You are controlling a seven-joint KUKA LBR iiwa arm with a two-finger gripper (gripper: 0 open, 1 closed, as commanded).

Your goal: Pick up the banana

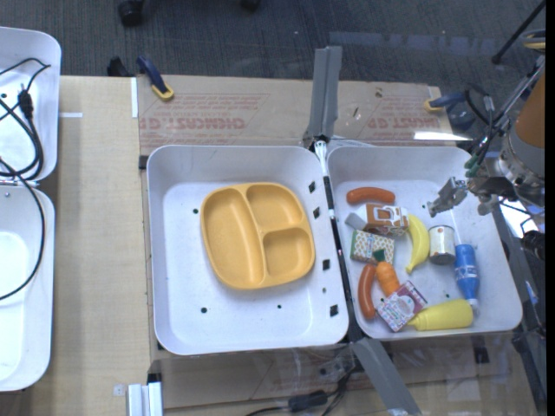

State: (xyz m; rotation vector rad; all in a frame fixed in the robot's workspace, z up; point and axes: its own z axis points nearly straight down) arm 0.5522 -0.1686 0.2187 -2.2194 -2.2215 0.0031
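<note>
While I hang over the right bin, nearest the camera lies a yellow plastic squeeze bottle (444, 315) along the front wall, touching a small pink-and-white packet (400, 307). Behind those: an orange carrot (387, 277) beside a red sausage (367, 290), then a blue bottle (466, 271) and a silver can (442, 243). The curved yellow banana (418, 243) lies mid-bin, lengthwise front to back, between the can on its right and a green patterned packet (372, 247) and brown box (387, 219) on its left. A second red sausage (370, 195) sits farther back. My fingers (447, 197) hover above the bin's far right part, apart from the banana, slightly spread, gripping nothing. Left bin: a yellow three-compartment tray (257, 233).

Risk, as I judge it: the can crowds the banana, so a descending finger could strike it, or close on both. The curved skin could slip out.
</note>
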